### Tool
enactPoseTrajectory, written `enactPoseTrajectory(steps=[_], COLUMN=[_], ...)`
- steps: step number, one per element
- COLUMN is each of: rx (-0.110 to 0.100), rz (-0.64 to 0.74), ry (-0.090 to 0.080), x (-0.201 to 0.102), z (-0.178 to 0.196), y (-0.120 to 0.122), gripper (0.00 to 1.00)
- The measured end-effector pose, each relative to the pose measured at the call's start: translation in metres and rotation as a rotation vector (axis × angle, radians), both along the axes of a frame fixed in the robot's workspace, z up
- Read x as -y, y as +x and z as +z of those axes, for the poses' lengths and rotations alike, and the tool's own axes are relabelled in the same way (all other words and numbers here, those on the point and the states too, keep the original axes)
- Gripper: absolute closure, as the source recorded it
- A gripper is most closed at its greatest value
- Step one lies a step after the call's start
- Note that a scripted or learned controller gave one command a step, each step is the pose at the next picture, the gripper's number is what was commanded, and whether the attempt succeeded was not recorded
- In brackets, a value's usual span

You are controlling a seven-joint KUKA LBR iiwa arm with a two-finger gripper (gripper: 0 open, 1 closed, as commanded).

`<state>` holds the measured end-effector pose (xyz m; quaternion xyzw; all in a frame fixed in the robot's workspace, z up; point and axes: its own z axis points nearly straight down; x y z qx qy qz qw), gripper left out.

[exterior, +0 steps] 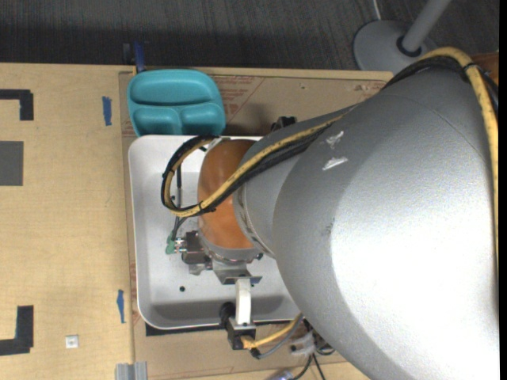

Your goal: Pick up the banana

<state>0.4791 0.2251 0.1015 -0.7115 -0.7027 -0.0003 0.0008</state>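
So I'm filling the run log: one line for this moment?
grey arm with orange band over white bin | claw state unclear | banana not visible | teal tray beyond bin

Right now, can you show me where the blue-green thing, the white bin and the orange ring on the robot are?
teal tray (176, 101), camera view: middle of its top.
white bin (150, 212), camera view: bare floor at its left.
orange band (218, 204), camera view: its curved side.

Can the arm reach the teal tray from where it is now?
Probably yes. The teal tray lies uncovered just beyond the white bin's far rim, and the arm hangs over that bin with nothing between them.
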Motion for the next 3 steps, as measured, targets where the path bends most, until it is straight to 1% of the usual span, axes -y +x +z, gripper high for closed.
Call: enactPoseTrajectory(steps=[1,3], rx=[0.007,0.008], rz=[-0.28,-0.278], ry=[0.005,0.005], x=[-0.002,-0.003], z=[-0.013,0.006], y=[0.002,0.002], gripper=[1.0,1.0])
